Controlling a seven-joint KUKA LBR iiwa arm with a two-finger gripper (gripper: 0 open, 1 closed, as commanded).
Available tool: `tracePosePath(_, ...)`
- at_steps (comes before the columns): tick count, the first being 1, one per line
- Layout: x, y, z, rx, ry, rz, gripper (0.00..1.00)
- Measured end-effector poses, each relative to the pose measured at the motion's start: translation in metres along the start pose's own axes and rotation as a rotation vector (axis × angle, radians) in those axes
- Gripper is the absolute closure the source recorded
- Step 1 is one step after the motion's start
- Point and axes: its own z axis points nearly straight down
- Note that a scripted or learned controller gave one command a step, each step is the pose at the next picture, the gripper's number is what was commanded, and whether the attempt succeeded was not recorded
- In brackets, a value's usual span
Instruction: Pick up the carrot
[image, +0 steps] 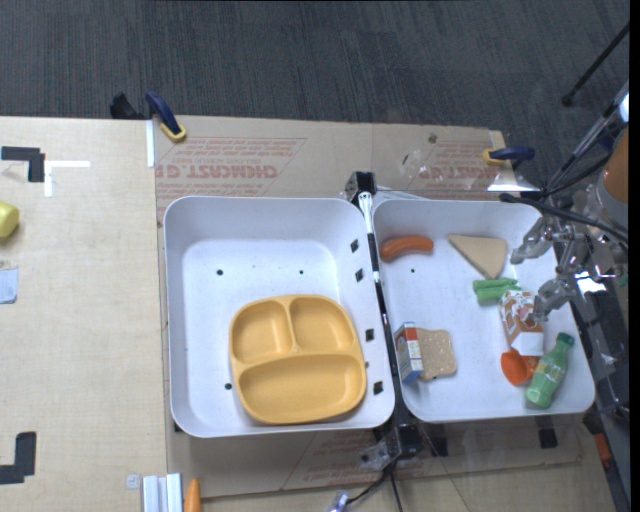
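Carrot (515, 367) near-right in the right bin (470, 404), orange, half tucked under the snack packet (520, 318) and touching the green bottle (548, 372); likely a light, stiff, smooth plastic toy, best pinched across the exposed orange body from the left side. Tight there: bottle on the right, packet just beyond, bin rim close; open floor leftward toward the bread slice (435, 353). Farther back, gripper (553, 268) over the right edge, fingers apart, clamped on nothing.
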Motion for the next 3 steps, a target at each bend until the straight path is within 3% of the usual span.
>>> tracePosePath(1, 0.011, 0.075, 0.113, -0.001, -0.002, 0.056, 0.0)
tracePosePath(2, -0.079, 0.138, -0.013, -0.001, -0.003, 0.016, 0.0)
tracePosePath(3, -0.039, 0.21, 0.015, -0.002, 0.001, -0.121, 0.0)
